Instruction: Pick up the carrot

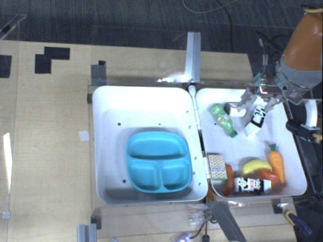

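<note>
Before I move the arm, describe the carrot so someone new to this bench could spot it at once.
Look in the right bin, along its right wall toward the near corner. The carrot lies there pointing lengthwise, green stub at its far end, just right of the banana. It is the orange tapered piece; the banana is yellow and curved.

You will find no legible text here. Black markings on the white card [257, 116] and the black-and-white carton [251, 185] cannot be read.
</note>
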`<control>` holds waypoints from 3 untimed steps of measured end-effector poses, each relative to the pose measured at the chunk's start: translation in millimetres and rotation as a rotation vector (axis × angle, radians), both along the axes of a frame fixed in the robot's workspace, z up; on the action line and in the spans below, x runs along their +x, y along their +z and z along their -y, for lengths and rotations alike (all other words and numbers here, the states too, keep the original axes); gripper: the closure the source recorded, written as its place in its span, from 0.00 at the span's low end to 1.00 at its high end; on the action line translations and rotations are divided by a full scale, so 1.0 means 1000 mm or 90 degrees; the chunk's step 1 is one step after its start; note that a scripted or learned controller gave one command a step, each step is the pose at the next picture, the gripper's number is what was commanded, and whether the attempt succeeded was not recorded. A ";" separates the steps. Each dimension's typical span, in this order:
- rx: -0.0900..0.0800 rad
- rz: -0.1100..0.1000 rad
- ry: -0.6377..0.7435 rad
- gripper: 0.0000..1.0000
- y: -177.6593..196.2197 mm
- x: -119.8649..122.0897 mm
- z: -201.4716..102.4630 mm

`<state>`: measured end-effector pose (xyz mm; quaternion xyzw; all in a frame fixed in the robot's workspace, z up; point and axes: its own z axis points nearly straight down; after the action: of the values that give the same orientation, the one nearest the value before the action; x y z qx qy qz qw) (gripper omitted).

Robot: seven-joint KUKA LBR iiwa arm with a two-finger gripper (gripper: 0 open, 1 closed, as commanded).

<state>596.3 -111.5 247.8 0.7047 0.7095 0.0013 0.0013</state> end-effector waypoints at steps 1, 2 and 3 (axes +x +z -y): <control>-0.001 0.001 -0.003 0.00 -0.043 -0.022 0.059; -0.001 0.002 0.063 0.00 -0.151 -0.048 0.091; -0.001 0.002 0.063 0.00 -0.151 -0.048 0.091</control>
<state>548.5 -202.6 96.5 0.6687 0.7435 0.0016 0.0030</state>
